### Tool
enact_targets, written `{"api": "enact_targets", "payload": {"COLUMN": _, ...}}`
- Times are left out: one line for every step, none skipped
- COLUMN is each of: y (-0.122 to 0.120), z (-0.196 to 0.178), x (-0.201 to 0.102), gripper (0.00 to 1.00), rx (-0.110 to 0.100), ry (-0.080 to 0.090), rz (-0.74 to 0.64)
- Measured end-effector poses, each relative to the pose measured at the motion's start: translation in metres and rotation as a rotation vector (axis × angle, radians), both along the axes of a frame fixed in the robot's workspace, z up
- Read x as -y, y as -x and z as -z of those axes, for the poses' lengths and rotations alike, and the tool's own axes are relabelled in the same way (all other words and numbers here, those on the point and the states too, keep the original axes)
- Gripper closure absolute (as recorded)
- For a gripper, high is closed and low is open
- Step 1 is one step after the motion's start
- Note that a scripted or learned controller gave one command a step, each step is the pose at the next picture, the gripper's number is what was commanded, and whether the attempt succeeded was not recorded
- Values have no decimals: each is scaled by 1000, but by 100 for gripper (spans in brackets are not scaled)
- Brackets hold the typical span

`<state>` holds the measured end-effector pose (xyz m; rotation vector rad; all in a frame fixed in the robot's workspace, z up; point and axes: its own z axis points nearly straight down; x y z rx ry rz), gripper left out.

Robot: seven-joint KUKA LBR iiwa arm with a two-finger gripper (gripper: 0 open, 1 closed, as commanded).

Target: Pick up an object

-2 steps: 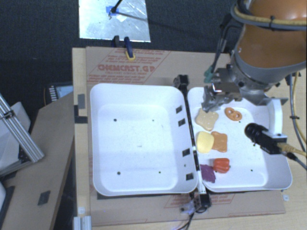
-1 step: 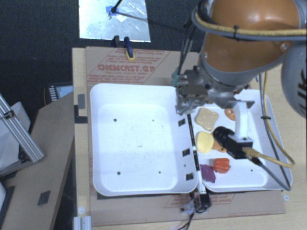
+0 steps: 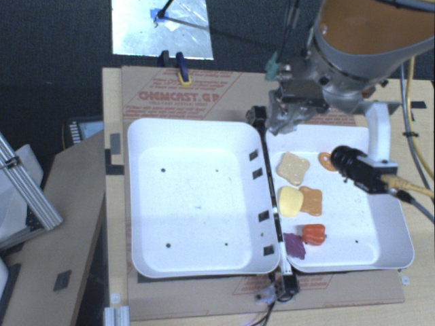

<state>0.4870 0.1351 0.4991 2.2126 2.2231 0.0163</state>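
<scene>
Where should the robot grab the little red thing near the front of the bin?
Probably across the red piece's chunky middle, coming straight down from above. It lies low in the right bin, with the purple piece close on one side and the orange piece just behind, so a sideways approach would likely bump them.

the right bin (image 3: pixel 391 246) serves as the landmark. the left bin (image 3: pixel 146 182) sits just beside it on its left, their walls touching along the divider (image 3: pixel 270 192). inside the right bin, near its left wall, five small items cluster: the bread-shaped piece (image 3: pixel 293 168) farthest back, the block (image 3: pixel 290 201) in front of it, the flat piece (image 3: pixel 311 200) touching the block's right side, the round item (image 3: pixel 313 233) in front of that, and the scrap (image 3: pixel 294 245) nearest the front, left of the round item. a small disc (image 3: pixel 325 161) lies right of the bread-shaped piece.
</scene>
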Motion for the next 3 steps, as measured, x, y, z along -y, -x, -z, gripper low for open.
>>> {"api": "enact_targets", "payload": {"y": 1, "z": -38, "x": -62, "gripper": 100, "rx": -5, "ry": -1, "rz": -5}}
{"api": "enact_targets", "payload": {"y": -24, "z": -35, "x": -86, "gripper": 100, "rx": -9, "ry": 3, "rz": -2}}
{"api": "enact_targets", "payload": {"y": -18, "z": -36, "x": -100, "gripper": 100, "rx": -9, "ry": 2, "rz": -2}}
